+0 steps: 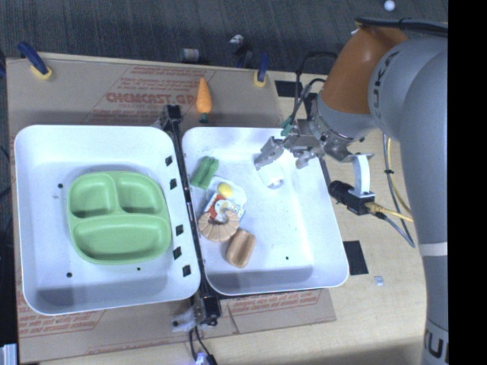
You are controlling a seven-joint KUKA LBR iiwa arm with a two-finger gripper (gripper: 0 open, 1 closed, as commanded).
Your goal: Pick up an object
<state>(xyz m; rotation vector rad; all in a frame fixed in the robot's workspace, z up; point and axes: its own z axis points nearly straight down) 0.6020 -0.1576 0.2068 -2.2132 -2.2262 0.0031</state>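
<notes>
Gripper (285,152) hangs over upper part of right bin (319,249), fingers apart, nothing visible between them; small pale thing just below is too blurry to name. Objects lie at bin's left side: green piece (204,171), colourful toy (222,206), brown bread-like piece (240,248). Left bin (38,280) holds green divided tray (118,217). Orange carrot-like thing (203,96) lies on bench behind the bins.

Two white bins sit side by side on the tabletop (251,314). The left bin (38,226) holds a green divided plate (118,217). In the right bin (312,234), a green block (204,171) lies at 10 o'clock, with a printed round object (222,207) and a tan bread-like piece (240,247) below it. The gripper (285,152) hovers over the bin's 12 o'clock area, above a clear object (272,177). An orange carrot (203,96) rests beyond the bins.
</notes>
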